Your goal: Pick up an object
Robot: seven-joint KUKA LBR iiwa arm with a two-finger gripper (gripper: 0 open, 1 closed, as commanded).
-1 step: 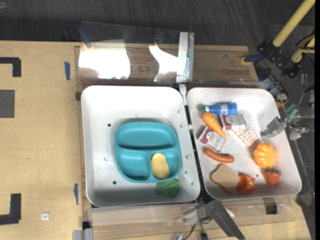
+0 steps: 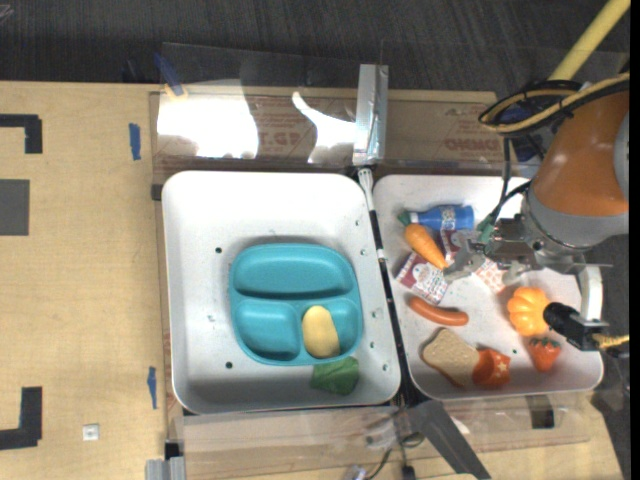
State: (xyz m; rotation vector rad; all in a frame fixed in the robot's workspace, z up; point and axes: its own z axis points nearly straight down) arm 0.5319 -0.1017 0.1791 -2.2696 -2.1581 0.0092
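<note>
- I see a tan bench [image 2: 70, 268] under two white bins; the left bin [image 2: 190, 298] holds one teal divided tray [image 2: 290, 298].
- In that tray sits one yellow potato [image 2: 320, 330]; one green leafy piece [image 2: 336, 375] lies just below the tray.
- Right of the tray, the right bin [image 2: 580, 373] holds a carrot [image 2: 424, 244], sausage [image 2: 438, 313], bread slice [image 2: 450, 356], pumpkin [image 2: 526, 308], two tomatoes and a blue bottle [image 2: 445, 217].
- My gripper [image 2: 470, 260] hovers beside the carrot; I cannot tell whether it is spread.

I see smooth, faintly glossy white plastic bins [image 2: 190, 268], a matt teal plastic tray [image 2: 290, 273], a raw wood-toned tabletop [image 2: 70, 268], and what may be clear glossy sheeting [image 2: 260, 118] behind, glare-washed.
</note>
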